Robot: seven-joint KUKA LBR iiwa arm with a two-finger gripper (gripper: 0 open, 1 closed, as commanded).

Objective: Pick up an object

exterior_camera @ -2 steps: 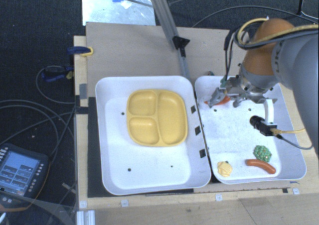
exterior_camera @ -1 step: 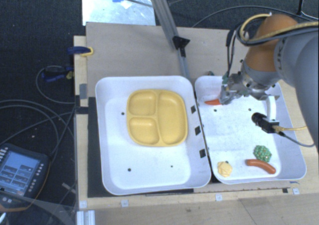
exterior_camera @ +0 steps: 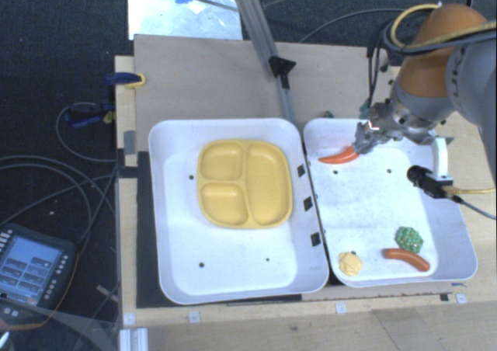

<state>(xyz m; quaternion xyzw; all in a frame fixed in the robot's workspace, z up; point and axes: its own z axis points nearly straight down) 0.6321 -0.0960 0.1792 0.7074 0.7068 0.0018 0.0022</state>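
Note:
My gripper [exterior_camera: 362,144] hangs over the far left part of the right bin [exterior_camera: 458,225]. A slim orange-red piece shaped like a chili [exterior_camera: 337,158] sticks out to the left from its fingertips, its right end caught between them. A green broccoli piece [exterior_camera: 408,238], an orange-red sausage [exterior_camera: 405,259] and a small yellow lump [exterior_camera: 350,263] lie near that bin's front edge.
The left bin [exterior_camera: 175,264] holds a yellow divided plate [exterior_camera: 244,183]. A grey pole [exterior_camera: 256,19] slants down to the bench behind the bins. Cables and a handheld panel [exterior_camera: 27,264] lie on the floor at left.

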